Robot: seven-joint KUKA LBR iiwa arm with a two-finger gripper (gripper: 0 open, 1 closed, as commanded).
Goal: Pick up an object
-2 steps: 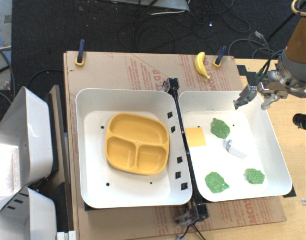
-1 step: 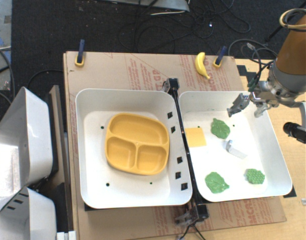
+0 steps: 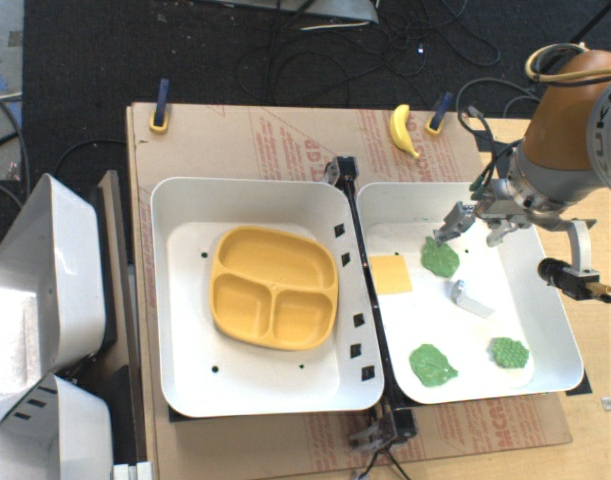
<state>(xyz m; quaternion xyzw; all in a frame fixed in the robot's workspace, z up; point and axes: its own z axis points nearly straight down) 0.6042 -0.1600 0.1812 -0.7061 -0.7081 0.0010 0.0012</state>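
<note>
Overhead, the claw point(image 3: 475, 224) gapes wide beside a bumpy green lump point(image 3: 440, 260).

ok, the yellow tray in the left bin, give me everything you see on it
The tray is a yellow-orange divided plate, plastic by its look, with rounded corners: one long compartment on the far side and two smaller ones on the near side. It lies flat and slightly rotated on the floor of the left bin, near its middle. Nothing touches it.
</note>
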